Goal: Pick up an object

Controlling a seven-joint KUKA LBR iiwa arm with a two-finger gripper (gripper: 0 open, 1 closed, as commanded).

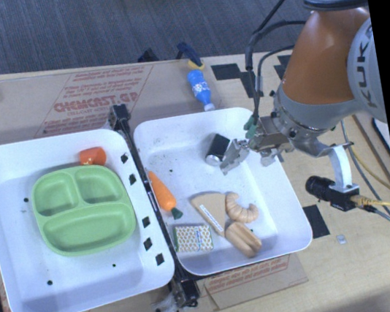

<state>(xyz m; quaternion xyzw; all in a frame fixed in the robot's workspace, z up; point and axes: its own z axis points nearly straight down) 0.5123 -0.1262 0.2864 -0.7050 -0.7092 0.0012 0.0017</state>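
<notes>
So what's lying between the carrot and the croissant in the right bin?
In the camera view, a tan wedge-shaped piece lies between the carrot and the croissant, on the right bin floor.

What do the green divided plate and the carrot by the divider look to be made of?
The green divided plate looks like molded plastic with a matte finish: one uniform colour, soft rounded compartment rims, faint sheen. The carrot is probably a plastic toy: flat even orange, smooth surface, dark green stub end. Neither is certain from this view.

Arm (336, 68) cut by right edge — gripper (233, 154) fingers indistinct.
</notes>
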